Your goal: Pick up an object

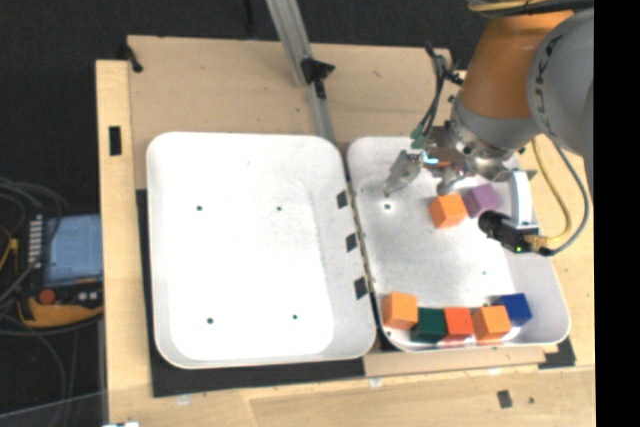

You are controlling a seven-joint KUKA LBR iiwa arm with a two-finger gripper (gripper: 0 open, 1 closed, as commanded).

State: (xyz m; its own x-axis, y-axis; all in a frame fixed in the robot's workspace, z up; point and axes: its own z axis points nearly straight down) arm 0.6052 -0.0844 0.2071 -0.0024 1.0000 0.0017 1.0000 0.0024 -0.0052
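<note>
My gripper (423, 177) hangs over the far part of the right bin (400, 245), open, with nothing between its fingers. One finger (401, 172) points left toward the bin's rim. Just right of and below the gripper lie an orange block (449, 210) and a purple block (482, 198), touching each other. Along the bin's near edge sits a row of blocks: orange (401, 308), green (431, 323), red-orange (458, 321), orange (491, 321) and blue (514, 307).
The left bin (245, 245) adjoins the right one, with small clips (353, 240) at the seam. A slanted metal rail (290, 15) runs from the top down to the bins' far edge. Cables and a black connector (510, 233) hang at the arm's right.
</note>
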